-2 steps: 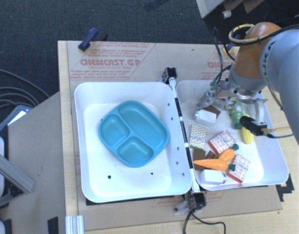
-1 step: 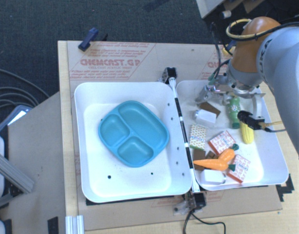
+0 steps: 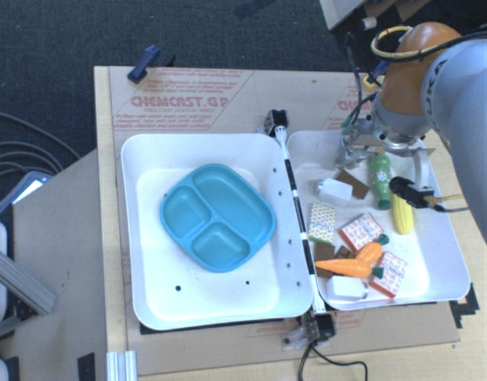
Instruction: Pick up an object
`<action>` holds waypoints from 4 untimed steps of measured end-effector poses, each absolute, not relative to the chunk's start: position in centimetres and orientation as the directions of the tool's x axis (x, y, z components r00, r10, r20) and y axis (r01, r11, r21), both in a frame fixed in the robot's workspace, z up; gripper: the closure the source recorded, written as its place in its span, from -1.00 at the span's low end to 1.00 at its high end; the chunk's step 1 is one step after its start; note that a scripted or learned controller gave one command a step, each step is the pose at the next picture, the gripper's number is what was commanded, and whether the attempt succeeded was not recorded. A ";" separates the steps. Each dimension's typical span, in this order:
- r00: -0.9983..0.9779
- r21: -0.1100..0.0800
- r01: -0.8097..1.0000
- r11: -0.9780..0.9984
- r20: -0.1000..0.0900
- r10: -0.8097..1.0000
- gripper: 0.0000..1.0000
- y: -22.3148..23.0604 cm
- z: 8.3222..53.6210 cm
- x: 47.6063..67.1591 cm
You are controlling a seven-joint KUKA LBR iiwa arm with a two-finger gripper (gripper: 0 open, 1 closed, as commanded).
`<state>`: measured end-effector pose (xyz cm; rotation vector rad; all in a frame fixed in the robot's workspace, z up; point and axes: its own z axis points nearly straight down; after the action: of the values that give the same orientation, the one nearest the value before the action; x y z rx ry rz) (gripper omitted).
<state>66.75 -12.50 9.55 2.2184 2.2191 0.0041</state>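
Observation:
The right bin (image 3: 454, 272) holds several small things. A green bottle (image 3: 380, 179) lies at its back next to a yellow corn cob (image 3: 402, 213). A white block (image 3: 335, 190) and a brown card (image 3: 356, 184) lie left of the bottle. An orange carrot (image 3: 348, 267) lies near the front, among patterned boxes (image 3: 361, 231) and a white piece (image 3: 348, 289). My gripper (image 3: 356, 152) hangs low over the back of the right bin, just left of the bottle's top and above the brown card. Nothing shows clearly in its grasp.
The left bin (image 3: 140, 213) carries a blue divided plate (image 3: 217, 217) in its middle. A black-clipped divider (image 3: 295, 213) runs between the bins. The grey arm (image 3: 458, 78) comes in from the upper right. A blue clip (image 3: 143, 64) lies on the bench's far corner.

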 end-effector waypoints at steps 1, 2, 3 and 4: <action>0.000 0.004 1.000 0.000 -0.001 1.000 -1.00 -12.5 9.5 66.7; 0.001 -0.003 1.000 -0.001 0.001 1.000 -1.00 -12.2 8.5 65.0; -0.001 0.001 1.000 0.001 0.002 1.000 -1.00 -16.4 8.6 66.7; -0.001 -0.003 1.000 0.001 0.002 1.000 -1.00 -11.5 8.5 64.2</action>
<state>64.16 -11.51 8.47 2.2225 2.2245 -0.0013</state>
